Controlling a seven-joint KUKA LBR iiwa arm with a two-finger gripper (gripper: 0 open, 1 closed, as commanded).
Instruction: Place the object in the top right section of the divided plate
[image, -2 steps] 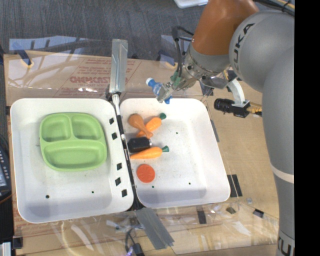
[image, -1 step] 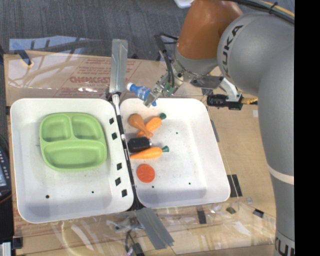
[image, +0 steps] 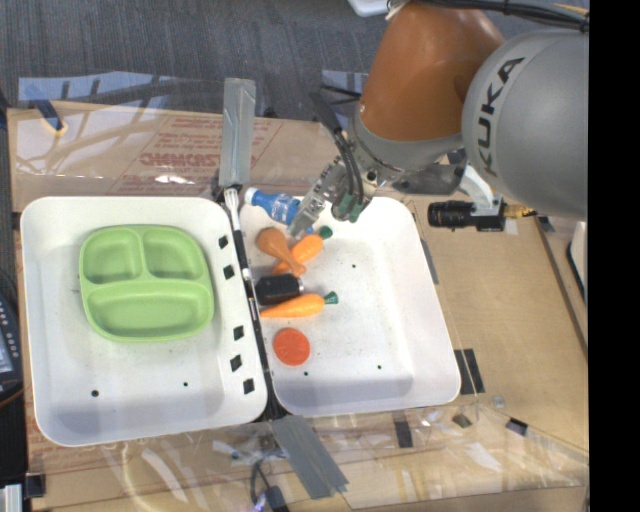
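Observation:
A green divided plate lies in the left white bin, with two small sections at its top and one wide section below. My gripper hangs over the top left part of the right white bin, open, with nothing between its fingers. Just below it lies a small orange carrot, crossing an orange-brown piece. A clear bottle with a blue cap rests left of the gripper at the bin's rim. Further down lie a black object, a longer carrot and an orange disc.
The objects cluster along the right bin's left wall, near the divider between the bins. The arm's large grey and orange body looms over the right bin's top right. Cardboard and tape surround the bins.

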